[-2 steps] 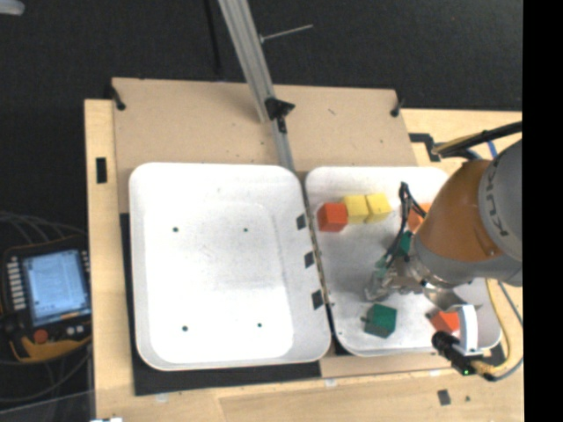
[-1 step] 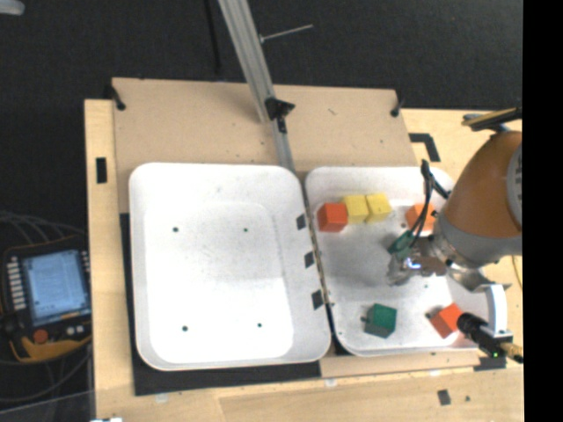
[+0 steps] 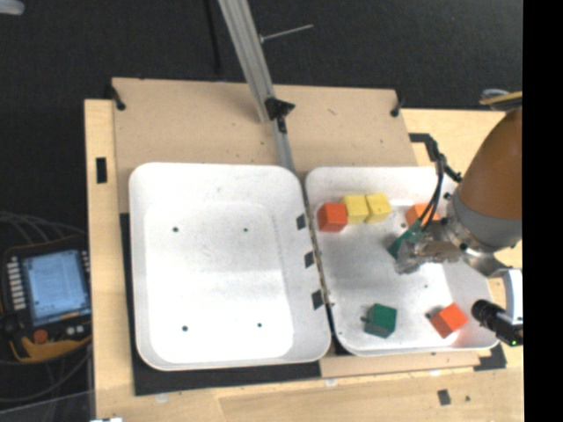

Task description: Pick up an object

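One tool [image 3: 406, 251] low over right bin [image 3: 352, 341]

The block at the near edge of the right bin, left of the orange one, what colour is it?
Dark green block, seen in the camera view.

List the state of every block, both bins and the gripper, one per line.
orange block: resting in the right bin, far side, beside the yellow blocks.
yellow blocks: two side by side, resting in the right bin.
green block: resting free near the front rim.
orange block at front: resting, tilted.
gripper: over the right bin; grasp unclear.
left bin: holds no blocks.
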